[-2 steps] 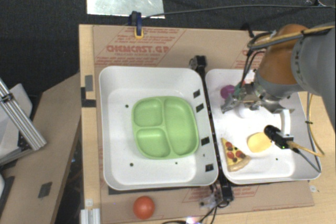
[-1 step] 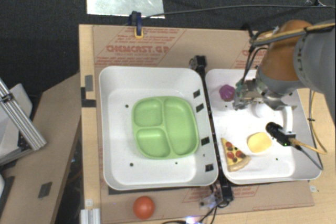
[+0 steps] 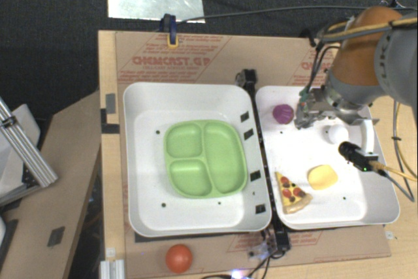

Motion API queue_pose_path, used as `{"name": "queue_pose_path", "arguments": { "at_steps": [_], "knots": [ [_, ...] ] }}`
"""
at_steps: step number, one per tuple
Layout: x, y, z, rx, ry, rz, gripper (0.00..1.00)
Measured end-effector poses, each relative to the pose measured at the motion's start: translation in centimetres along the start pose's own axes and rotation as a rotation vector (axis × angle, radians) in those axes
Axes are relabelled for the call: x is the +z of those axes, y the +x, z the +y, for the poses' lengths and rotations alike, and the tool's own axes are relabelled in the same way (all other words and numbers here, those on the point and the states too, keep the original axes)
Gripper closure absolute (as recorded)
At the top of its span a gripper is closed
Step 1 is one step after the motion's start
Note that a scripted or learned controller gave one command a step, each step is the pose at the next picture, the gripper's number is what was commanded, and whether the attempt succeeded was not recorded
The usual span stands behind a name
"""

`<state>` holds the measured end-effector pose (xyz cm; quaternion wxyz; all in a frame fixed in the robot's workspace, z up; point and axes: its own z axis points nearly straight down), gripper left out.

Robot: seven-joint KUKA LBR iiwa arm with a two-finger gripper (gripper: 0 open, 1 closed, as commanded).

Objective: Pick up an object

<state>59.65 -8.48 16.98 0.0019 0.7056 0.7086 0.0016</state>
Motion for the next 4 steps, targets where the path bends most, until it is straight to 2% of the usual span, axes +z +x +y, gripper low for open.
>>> {"name": "queue_pose_path", "arguments": {
  "at_steps": [1,4],
  "knots": [
    [-3.7,0.0,0.2,0.000,-0.001,0.000,1.00],
    [-3.8,15.2,-1.0,-0.005,0.004,0.002,1.00]
  ]
}}
